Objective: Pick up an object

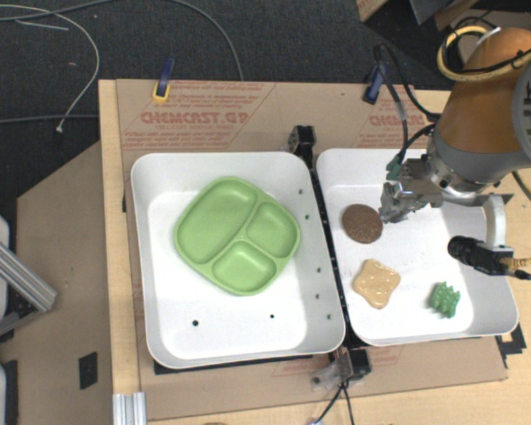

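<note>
Nearest the camera in the right bin (pixel 504 312) lie a small green knobbly toy (pixel 443 298), leafy in outline, and to its left a tan, lobed, flat piece (pixel 375 283) with a matt, biscuit-like surface. Just beyond the tan piece sits a brown round disc (pixel 363 223), flat and dull, close to the bin's left wall. The left bin (pixel 150 193) holds a pale green plastic tray (pixel 237 235) with rounded corners and three moulded compartments, turned at a slant. Both bins are shallow, smooth white plastic, resting on a cardboard sheet (pixel 203 113) over the worktop. The tool (pixel 396 204) hangs low over the right bin, just beside the disc's right edge; whether it touches the disc cannot be told, nor how far it is open. Farther back, the grey arm (pixel 482 162) with its orange band bends in from the right, wrist pointing down and leftward.
</note>
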Action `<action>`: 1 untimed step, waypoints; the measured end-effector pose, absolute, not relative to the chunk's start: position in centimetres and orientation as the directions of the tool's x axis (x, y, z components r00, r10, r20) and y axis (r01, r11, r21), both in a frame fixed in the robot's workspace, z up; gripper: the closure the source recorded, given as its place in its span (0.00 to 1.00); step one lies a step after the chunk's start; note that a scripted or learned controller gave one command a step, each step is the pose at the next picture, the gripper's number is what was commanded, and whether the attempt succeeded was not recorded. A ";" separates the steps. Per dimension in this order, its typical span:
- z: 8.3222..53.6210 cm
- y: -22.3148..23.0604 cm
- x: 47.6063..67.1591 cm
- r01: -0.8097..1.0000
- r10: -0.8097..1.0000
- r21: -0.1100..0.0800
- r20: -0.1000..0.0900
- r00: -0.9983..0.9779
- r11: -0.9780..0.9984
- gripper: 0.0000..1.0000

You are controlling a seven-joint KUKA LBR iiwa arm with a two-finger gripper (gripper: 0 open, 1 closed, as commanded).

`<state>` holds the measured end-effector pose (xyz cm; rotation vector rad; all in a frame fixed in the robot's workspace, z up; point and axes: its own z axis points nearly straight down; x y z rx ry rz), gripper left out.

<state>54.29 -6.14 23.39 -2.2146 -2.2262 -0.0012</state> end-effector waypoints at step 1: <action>23.0 -0.6 55.6 1.000 1.000 0.001 0.001 -0.005 0.005 1.00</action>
